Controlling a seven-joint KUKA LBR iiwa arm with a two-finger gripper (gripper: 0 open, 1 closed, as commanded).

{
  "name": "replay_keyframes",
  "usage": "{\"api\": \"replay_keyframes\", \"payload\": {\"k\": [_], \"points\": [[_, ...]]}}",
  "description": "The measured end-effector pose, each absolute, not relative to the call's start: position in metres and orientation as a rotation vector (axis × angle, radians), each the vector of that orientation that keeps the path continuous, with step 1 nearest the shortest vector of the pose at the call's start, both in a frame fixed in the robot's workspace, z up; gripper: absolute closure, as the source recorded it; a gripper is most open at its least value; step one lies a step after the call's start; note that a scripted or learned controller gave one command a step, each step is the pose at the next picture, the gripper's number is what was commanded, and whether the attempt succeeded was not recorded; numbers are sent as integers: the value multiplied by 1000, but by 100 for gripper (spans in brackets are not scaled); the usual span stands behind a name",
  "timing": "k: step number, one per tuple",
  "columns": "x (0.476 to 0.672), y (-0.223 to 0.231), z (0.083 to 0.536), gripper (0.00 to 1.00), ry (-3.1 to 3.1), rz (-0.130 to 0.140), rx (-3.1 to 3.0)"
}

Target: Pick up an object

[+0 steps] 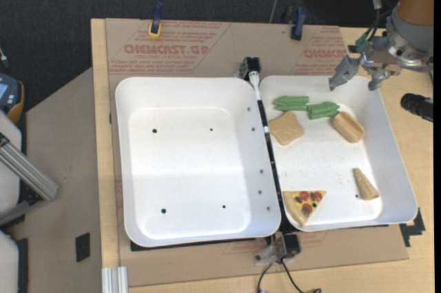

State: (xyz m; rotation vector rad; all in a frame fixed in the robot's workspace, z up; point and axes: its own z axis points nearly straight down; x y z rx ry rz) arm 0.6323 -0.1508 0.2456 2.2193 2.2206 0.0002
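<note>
While apart, beans [306, 106] below tool [358, 78]

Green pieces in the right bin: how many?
2, both near the right bin's far edge: one green piece left, another green piece touching its right end.

Tool [358, 76] open, nothing between fingers, above right bin's [396, 167] far edge; toy foods inside bin.

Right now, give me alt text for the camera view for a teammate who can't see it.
The gripper hangs open over the right bin's far edge, holding nothing. That bin holds two green pieces, a toast slice, a bread roll, a cone and a pizza slice; the left bin sits beside it.
</note>
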Motion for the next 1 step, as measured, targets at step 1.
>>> {"api": "replay_keyframes", "payload": {"k": [1], "points": [[632, -151, 246, 0, 2221, 0, 2219]]}}
